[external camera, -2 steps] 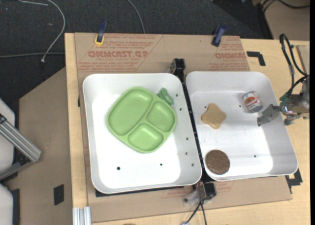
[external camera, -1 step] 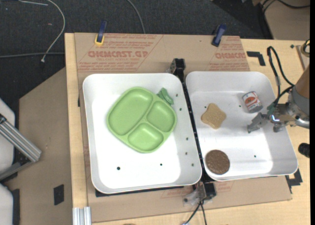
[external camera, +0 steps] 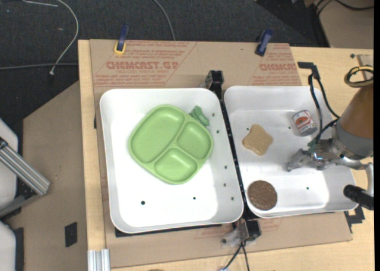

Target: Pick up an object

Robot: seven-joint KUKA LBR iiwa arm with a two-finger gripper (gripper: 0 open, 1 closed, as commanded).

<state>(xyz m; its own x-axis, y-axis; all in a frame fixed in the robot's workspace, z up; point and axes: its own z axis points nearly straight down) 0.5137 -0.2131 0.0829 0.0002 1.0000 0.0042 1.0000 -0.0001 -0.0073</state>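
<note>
Three objects lie in the right bin [external camera: 274, 91]. A tan toast-shaped piece [external camera: 257, 140] sits near its middle left. A small red and white can [external camera: 303, 122] lies on its side toward the back right. A round brown disc [external camera: 262, 195] rests at the front left corner. My gripper [external camera: 295, 162] hangs low over the right half of this bin, pointing left. It is right of the toast piece, in front of the can, and apart from both. Nothing shows in its grasp.
The left bin [external camera: 136, 211] holds a green divided plate [external camera: 171, 143] with a small dark green item [external camera: 200, 115] at its back right edge. Black clamps [external camera: 214, 78] join the bins. A black cable [external camera: 317, 95] runs along the right bin's back corner.
</note>
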